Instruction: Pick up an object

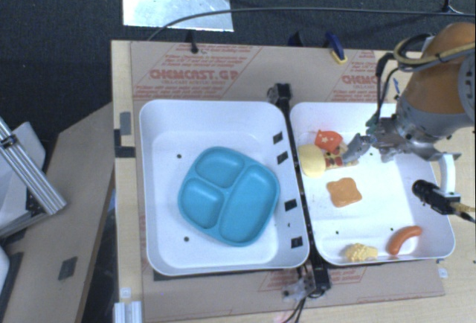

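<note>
Right bin (439,236) | pale yellow rounded toy (312,161) | tool (349,151) state unclear

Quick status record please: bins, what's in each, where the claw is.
left bin: blue tray, three compartments
right bin: yellow ball, red toy, toast, sausage, yellow lump
claw: low over the right bin's upper left, next to the red toy and yellow ball
claw fingers: cannot tell if open or shut
held item: none seen between the fingers
arm: reaching in from the right
</note>
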Action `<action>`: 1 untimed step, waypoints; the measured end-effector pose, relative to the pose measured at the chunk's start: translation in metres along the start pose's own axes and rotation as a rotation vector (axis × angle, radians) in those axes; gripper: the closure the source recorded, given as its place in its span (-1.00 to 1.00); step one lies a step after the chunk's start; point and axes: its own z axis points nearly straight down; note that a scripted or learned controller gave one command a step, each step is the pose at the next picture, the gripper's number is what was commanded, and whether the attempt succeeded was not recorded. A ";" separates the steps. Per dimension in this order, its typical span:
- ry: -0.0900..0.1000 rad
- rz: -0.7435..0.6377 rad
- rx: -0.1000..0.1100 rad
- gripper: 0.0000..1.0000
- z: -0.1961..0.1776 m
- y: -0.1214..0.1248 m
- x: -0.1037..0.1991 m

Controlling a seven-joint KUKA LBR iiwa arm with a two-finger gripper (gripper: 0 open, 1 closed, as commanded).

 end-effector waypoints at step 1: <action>-0.001 -0.003 -0.013 -1.00 -0.008 0.003 0.000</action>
